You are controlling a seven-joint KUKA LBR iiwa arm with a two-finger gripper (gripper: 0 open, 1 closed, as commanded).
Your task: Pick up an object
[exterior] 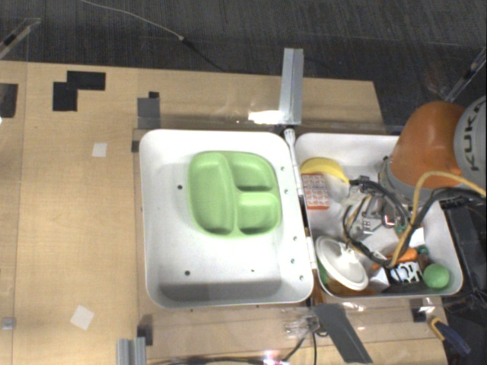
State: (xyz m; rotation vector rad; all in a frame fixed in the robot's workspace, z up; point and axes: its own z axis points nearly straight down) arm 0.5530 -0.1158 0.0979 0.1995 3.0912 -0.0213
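Two white bins on the table (68,226). Left bin (163,204) has a green divided tray (232,192). Right bin (449,238) holds a yellow thing (323,167), red/white packet (315,191), white bowl (341,263), green ball (437,276). Pincer (369,219) is low in the clutter w/ cables over it, can't tell if it's spread or pinching anything.

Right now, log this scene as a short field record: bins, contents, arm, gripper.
left bin: holds a green divided tray
right bin: holds a yellow object, a red-and-white packet, a white bowl-like item, a green ball
arm: reaches in from the right, over the right bin
gripper: low among the right bin's items; finger state unclear
held object: none visible
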